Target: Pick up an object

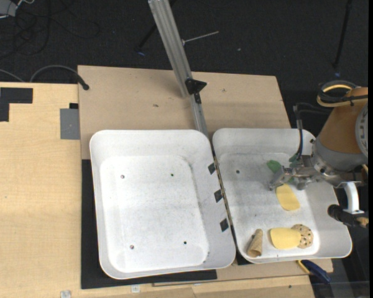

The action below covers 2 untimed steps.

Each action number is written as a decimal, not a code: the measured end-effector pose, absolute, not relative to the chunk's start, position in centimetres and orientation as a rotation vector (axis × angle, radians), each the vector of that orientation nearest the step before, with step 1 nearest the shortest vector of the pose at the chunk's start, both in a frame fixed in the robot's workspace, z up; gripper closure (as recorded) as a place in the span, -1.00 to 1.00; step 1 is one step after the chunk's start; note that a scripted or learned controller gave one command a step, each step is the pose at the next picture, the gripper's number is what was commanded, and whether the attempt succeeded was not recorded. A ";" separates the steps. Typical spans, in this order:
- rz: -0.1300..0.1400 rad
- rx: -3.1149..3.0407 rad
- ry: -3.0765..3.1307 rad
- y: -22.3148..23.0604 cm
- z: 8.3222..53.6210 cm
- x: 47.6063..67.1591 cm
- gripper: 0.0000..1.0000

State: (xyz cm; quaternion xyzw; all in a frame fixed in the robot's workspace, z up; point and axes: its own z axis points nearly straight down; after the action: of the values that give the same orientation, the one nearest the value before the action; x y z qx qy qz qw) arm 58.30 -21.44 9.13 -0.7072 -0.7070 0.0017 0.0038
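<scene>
My gripper (285, 180) hangs low over the middle of the right bin (248, 151), reaching in from the right. Its fingers spread just above a pale yellow flat piece (288, 198) and right beside a small green object (274, 166). Nothing shows between them. Near the bin's front lie a yellow oval piece (282, 238), a round cookie with dark chips (303, 235) touching it, and a tan cone (255, 243) to their left.
The left bin (149, 203) sits against the right one, joined by black clips (216, 194). A slanted metal rail (174, 48) rises behind the bins. The arm's orange-banded body (342, 135) overhangs the right bin's right rim.
</scene>
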 end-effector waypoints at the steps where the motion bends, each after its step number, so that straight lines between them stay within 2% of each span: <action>1: 0.003 -2.223 -2.215 -21.6 10.5 58.4 1.00; 2: -0.002 -2.222 -2.224 -21.4 15.0 59.1 1.00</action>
State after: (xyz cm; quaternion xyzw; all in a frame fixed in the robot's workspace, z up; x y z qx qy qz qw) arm 59.07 -21.38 14.99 -0.7068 -0.7074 -0.0007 -0.0013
